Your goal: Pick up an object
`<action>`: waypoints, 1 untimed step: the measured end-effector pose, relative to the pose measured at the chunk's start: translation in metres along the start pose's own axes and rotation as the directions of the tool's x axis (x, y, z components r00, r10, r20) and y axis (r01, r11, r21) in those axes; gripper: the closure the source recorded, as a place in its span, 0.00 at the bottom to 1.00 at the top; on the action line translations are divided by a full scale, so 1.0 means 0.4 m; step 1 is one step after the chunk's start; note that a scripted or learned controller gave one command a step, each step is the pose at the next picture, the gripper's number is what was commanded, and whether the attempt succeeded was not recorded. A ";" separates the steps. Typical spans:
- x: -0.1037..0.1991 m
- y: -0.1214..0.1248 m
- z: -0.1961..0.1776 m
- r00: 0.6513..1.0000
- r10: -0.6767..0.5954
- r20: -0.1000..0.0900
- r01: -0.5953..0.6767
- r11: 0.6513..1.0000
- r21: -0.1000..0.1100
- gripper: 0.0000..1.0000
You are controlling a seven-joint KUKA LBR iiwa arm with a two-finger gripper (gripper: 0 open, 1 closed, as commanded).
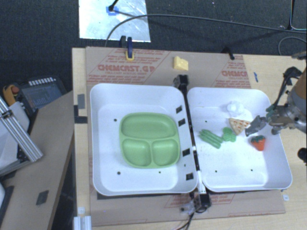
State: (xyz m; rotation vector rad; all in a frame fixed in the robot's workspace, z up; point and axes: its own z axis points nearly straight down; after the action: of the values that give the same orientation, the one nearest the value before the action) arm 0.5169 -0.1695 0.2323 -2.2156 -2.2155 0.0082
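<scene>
My gripper (pixel 264 129) reaches in from the right over the right bin (pixel 240 176), open, with nothing between its fingers. One dark finger (pixel 254 125) points toward a tan wedge-shaped toy slice (pixel 238 124). Just below the gripper lies a red strawberry toy (pixel 259 143) with a green top, apart from the fingers. Farther left in the same bin lie a long green vegetable toy (pixel 210 138) and a small green piece (pixel 229 135). A white crumpled object (pixel 235 108) sits near the bin's back.
The left bin (pixel 103 128) holds a green divided plate (pixel 147 139). A black divider (pixel 188 128) runs between the bins. A yellow block (pixel 181 63) lies on the cardboard behind them. Cables cross the far bench.
</scene>
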 end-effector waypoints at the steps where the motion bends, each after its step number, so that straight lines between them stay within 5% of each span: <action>1: 0.001 0.006 -0.014 1.000 -0.003 0.003 0.003 1.000 -0.011 0.00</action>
State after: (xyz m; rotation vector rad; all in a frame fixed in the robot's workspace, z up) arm 0.5194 -0.1692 0.2379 -2.2192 -2.2263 -0.0012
